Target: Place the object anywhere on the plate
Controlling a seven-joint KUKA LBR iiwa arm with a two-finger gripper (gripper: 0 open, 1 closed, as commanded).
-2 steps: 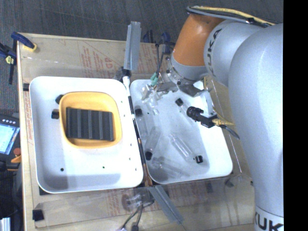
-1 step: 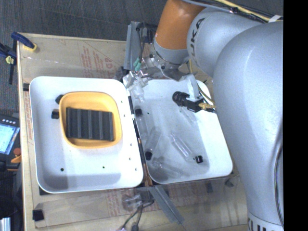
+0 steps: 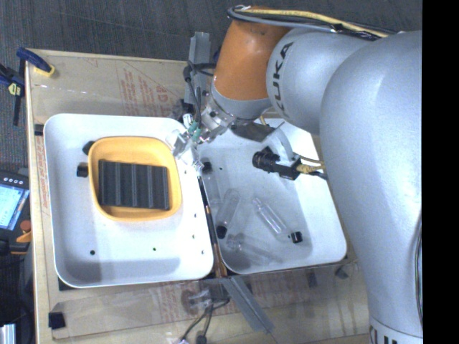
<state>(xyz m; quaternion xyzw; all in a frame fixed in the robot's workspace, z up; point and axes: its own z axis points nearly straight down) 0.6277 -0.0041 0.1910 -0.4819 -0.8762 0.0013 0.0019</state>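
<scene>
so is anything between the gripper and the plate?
Nothing visible stands in the way. The gripper hangs at the inner edge of the left bin, right beside the yellow plate, which carries a dark ribbed object. Whether the gripper holds anything can't be told; clear tube-like items lie in the right bin.

Smooth, matt white plastic is seen in both bins [image 3: 122, 264]. The yellow plate [image 3: 133, 149] appears glossy, with a dark ribbed insert. Clear plastic tubes [image 3: 267, 215] are seen; the bench [image 3: 107, 77] looks wooden.
</scene>
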